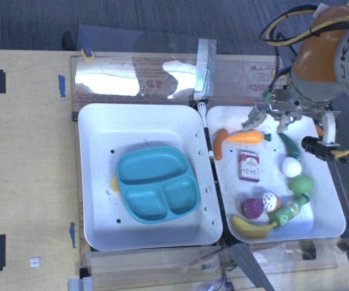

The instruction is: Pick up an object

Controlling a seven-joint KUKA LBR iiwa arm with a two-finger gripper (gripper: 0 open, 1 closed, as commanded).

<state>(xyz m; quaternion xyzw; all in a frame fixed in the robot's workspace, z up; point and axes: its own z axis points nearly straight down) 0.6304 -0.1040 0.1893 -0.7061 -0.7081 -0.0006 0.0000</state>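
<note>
jaws (270, 117) spread, above carrot (245, 137) (not gripping)

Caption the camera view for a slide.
KUKA arm's gripper hovers above the carrot in the right bin of toy foods; a blue divided tray fills the left bin.

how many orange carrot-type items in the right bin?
2. One long carrot lies crosswise near the bin's back, just under the gripper. A shorter one lies against the left wall. More could hide beneath the arm.
</note>
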